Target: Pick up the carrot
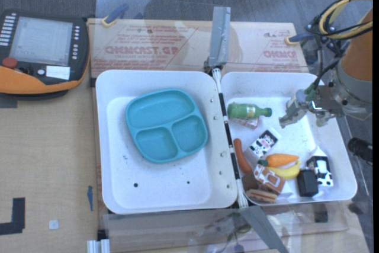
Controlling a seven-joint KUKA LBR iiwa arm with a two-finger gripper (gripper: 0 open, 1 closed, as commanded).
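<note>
While the carrot [282, 159] lies low in the right bin [339, 145], resting on top of the banana [285, 171], the gripper [300, 105] hangs apart from it, higher up in the same bin and slightly to the right, with nothing between its fingers. Those fingers look spread, one tip reaching down-left toward the bin floor, and they touch none of the items. Just left of the carrot sits a small black-and-white carton [263, 143], which is the object nearest below the gripper. Further left of the gripper, a green bottle [247, 111] lies on its side, its cap pointing toward the gripper. Below the bottle, along the divider between the bins, a reddish sausage [240, 155] lies lengthwise. Beneath the banana sits a brown sandwich-like piece [266, 183], and to the lower right of the carrot are a black block [307, 182] and a second black-and-white carton [321, 170], touching each other. Well to the gripper's left, in the left bin [112, 145], a teal divided plate [166, 125] lies flat. Far beyond that, off the bins, an orange-and-grey teach pendant [41, 53] rests on the bench.
</note>
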